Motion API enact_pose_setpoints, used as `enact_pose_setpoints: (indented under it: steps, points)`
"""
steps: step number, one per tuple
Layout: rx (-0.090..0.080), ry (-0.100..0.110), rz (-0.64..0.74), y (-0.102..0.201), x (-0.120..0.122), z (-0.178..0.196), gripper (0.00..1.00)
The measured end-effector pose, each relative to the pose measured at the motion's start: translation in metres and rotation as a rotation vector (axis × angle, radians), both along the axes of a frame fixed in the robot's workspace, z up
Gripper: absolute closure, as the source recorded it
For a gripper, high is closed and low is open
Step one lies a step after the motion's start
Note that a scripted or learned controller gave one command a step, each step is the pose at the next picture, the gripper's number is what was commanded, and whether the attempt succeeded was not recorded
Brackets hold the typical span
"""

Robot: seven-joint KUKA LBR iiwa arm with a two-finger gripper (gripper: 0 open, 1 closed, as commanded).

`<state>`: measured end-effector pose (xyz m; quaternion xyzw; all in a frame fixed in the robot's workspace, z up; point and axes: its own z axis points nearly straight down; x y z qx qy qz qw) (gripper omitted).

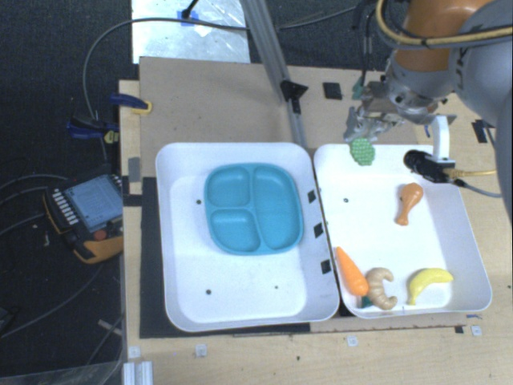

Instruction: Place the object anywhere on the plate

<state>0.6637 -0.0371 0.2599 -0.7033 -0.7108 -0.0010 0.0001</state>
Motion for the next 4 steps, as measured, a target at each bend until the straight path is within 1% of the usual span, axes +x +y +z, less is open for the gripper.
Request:
enact_pose_setpoints:
  steps: [1, 2, 3, 4]
  points:
    - [-0.001, 0.000, -0.002, 0.050, -0.005, 0.000, 1.00]
    - [0.000, 0.001, 0.000, 0.106, -0.004, -0.019, 1.00]
    - [0.000, 0.001, 0.000, 0.158, -0.020, -0.023, 1.00]
    - [-0.002, 0.000, -0.005, 0.165, -0.014, -0.041, 1.00]
